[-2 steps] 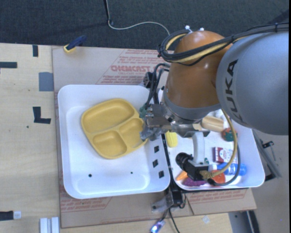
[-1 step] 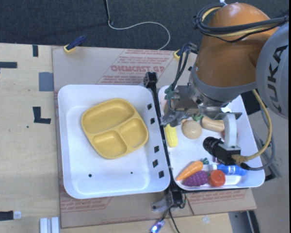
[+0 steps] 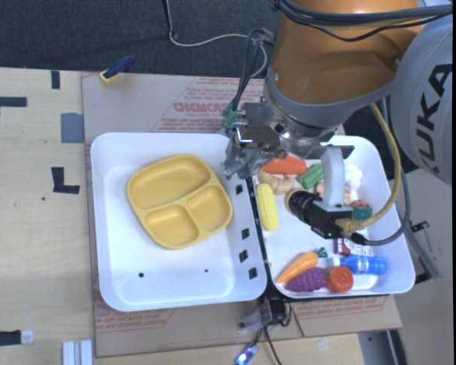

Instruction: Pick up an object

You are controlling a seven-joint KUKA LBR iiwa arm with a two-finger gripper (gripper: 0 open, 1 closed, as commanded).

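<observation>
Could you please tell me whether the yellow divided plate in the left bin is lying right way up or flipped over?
Right way up: the yellow plate shows its three hollow compartments facing the camera, flat in the left bin.

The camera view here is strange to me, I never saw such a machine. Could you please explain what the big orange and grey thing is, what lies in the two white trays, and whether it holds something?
The big shape is a grey robot arm with an orange band, seen from a fixed camera above the bench. It reaches in from the right, and its two-finger gripper hangs over the divide between the bins.

The left white bin holds a yellow plastic plate with three compartments.

The right white bin holds toy food: a yellow corn cob, an orange carrot, purple grapes and a red tomato, among others.

I cannot tell whether the gripper is open, and nothing shows between its fingers.
</observation>
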